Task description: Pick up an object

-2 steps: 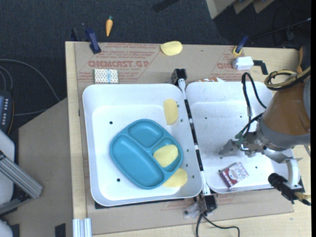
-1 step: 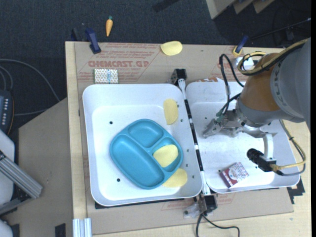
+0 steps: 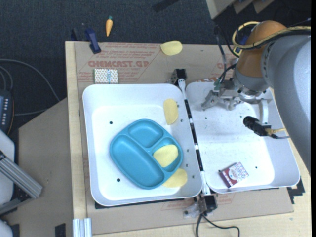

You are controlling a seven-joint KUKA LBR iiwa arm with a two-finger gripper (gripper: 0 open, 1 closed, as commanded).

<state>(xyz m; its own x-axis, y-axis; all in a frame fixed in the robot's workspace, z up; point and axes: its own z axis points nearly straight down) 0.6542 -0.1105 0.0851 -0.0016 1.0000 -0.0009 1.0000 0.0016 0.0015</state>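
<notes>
1. Lower right of the frame: a small red-and-white foil packet (image 3: 233, 174) lies flat in the right-hand shallow white bin (image 3: 276, 177), near its front wall. Judged light, thin and crinkly; best pinched across its short width, or by a raised edge.
2. Upper right: the grey arm with orange band (image 3: 276, 58) bends down over the same bin's far end.
3. End effector (image 3: 222, 98) hangs at the bin's upper-left corner, well apart from the packet; its opening cannot be made out, and nothing is seen in its hold.
</notes>
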